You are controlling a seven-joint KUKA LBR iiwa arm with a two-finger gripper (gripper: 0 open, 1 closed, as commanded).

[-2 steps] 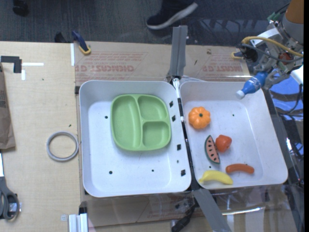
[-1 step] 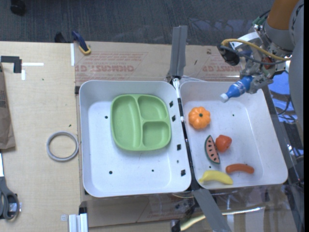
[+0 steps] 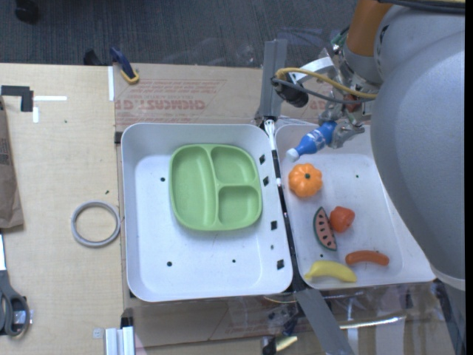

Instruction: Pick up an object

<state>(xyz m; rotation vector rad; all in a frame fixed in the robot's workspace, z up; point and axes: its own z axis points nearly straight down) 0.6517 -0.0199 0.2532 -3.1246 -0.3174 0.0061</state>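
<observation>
In the right bin (image 3: 369,191), a blue bottle (image 3: 314,140) with a white cap lies tilted at the far left corner. My gripper (image 3: 338,126) is right at the bottle's upper end, touching or overlapping it. The same bin holds an orange pumpkin (image 3: 305,180), a watermelon slice (image 3: 323,229), a small red fruit (image 3: 342,217), a red sausage (image 3: 367,258) and a yellow banana (image 3: 331,271). The grey arm with its orange band (image 3: 377,13) comes in from the upper right and hides the bin's right side.
A green divided plate (image 3: 216,187) lies in the left bin (image 3: 148,257). A grey ring (image 3: 96,222) rests on the bench at the left, with scissors (image 3: 11,313) at the lower left. Cables (image 3: 310,80) hang near the wrist above the bins' divider.
</observation>
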